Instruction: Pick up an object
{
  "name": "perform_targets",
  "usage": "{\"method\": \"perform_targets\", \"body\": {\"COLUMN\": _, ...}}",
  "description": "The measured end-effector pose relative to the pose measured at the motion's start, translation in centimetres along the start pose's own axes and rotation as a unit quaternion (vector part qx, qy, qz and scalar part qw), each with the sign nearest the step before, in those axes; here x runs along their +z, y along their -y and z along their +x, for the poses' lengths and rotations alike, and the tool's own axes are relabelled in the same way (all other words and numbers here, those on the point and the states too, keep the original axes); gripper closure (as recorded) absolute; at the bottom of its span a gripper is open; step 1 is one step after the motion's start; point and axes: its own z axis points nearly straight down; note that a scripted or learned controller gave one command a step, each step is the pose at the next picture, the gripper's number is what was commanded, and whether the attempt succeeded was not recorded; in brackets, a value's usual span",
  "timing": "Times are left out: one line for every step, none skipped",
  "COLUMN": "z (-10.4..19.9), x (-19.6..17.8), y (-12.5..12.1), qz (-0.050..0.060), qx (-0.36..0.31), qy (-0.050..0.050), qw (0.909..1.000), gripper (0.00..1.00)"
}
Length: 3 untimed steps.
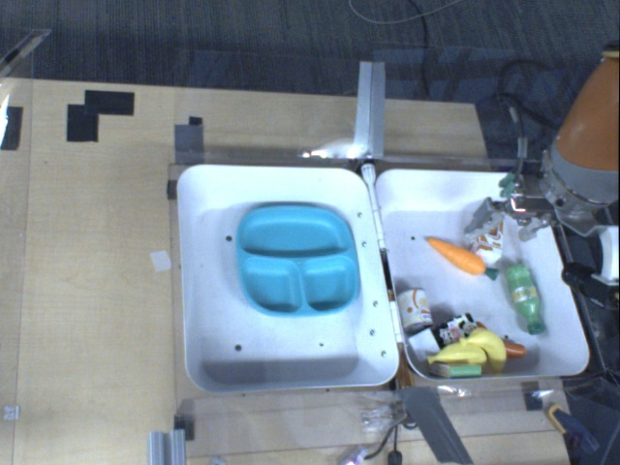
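End effector (499, 213) over the right white bin (572, 356), right of frame.
I see it just above the orange carrot (455, 255) and beside the green plastic bottle (523, 298); I cannot tell its grip state. A blue divided tray (295, 258) sits in the left white bin (208, 356).

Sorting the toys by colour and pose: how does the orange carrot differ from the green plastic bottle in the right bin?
The orange toy carrot is tapered, narrowing toward its left tip; the green plastic bottle is stubbier and rounded. The carrot lies slantwise across the right white bin, while the bottle lies nearly lengthwise, running top to bottom in view. The carrot sits nearer the bin's middle, the bottle nearer its right wall. Both lie flat in that bin.
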Motion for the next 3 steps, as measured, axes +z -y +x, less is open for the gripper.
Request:
{"method": "perform_targets", "body": {"z": -0.6, "x": 11.4, "y": -3.8, "qz": -0.011, "qx": -0.010, "qy": 0.003, "qw": 0.9999, "gripper": 0.00}}
{"method": "perform_targets", "body": {"z": -1.4, "x": 12.9, "y": -2.3, "qz": -0.030, "qx": -0.034, "qy": 0.008, "qw": 0.9989, "gripper": 0.00}}
{"method": "perform_targets", "body": {"z": -0.6, "x": 12.9, "y": -1.9, "qz": -0.030, "qx": -0.092, "qy": 0.012, "qw": 0.9953, "gripper": 0.00}}
